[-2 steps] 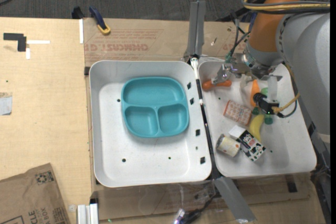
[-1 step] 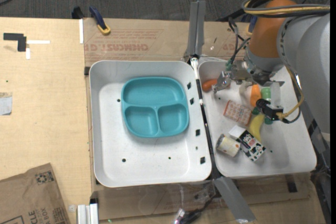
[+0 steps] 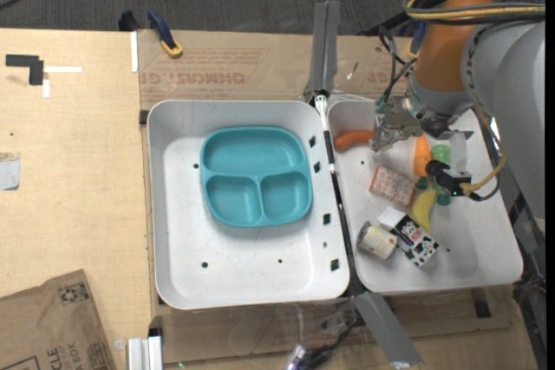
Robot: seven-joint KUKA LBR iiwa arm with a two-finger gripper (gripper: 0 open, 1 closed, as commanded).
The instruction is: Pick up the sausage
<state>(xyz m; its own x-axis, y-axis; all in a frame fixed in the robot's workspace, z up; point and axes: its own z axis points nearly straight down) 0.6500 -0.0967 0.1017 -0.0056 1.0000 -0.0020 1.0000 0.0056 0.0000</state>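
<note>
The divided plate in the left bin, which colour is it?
Teal, plain; the camera view shows the divided plate clearly.

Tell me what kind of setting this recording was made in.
Most likely a robotics lab bench set up for pick-and-place trials: two shallow white bins clamped side by side on a cardboard-covered table, a grey arm reaching in, and toy food such as the sausage.
</note>
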